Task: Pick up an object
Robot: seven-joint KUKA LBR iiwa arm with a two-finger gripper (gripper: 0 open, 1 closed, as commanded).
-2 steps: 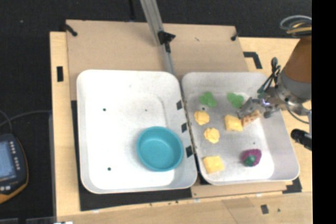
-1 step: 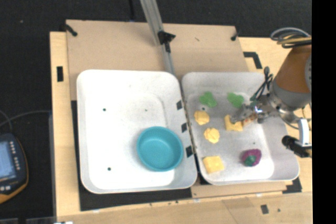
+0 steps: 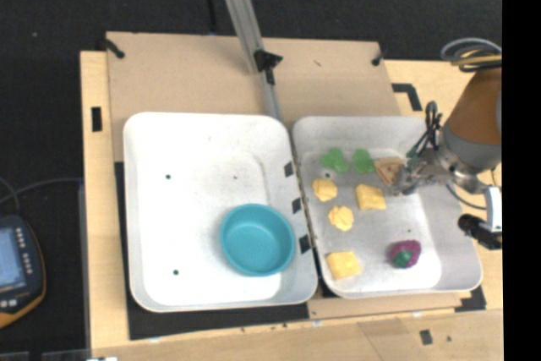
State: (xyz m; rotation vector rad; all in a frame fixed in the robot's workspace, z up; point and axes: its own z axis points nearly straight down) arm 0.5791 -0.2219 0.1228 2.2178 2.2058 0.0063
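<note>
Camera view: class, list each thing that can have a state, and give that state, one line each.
Blue bowl, upright, in the left bin.
Gripper, low in the right bin, beside a tan piece.
Purple and green toy, lying loose, apart from the gripper.

— What's on the bench?

— Two white bins side by side. The right bin sits under the gripper; the left bin lies well away from it.

— Touching?

— Their edges meet along the middle.
</note>
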